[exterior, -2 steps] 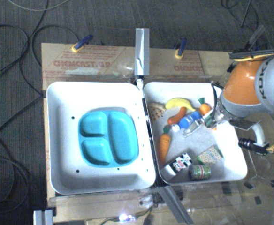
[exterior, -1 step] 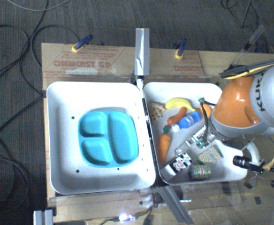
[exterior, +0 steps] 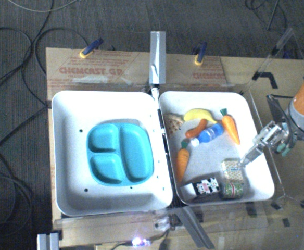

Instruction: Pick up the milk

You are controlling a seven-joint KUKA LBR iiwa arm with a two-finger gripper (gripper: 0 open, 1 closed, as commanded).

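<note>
The milk [exterior: 207, 187] is a small carton with a black-and-white cow pattern. It lies on its side at the front edge of the right bin [exterior: 256, 189]. My gripper [exterior: 248, 156] reaches in from the right over the bin's right side, pointing down and to the left. Its tip hangs just above a greenish patterned box [exterior: 232, 178], which sits right of the milk and touches it. The gripper is up and to the right of the milk, apart from it, and holds nothing that I can see.
The right bin also holds a banana [exterior: 198, 114], a blue bottle [exterior: 210, 133], an orange carrot [exterior: 230, 128] at the back and another carrot [exterior: 181, 163] by the left wall. The left bin [exterior: 68, 113] holds a blue divided tray [exterior: 121, 152].
</note>
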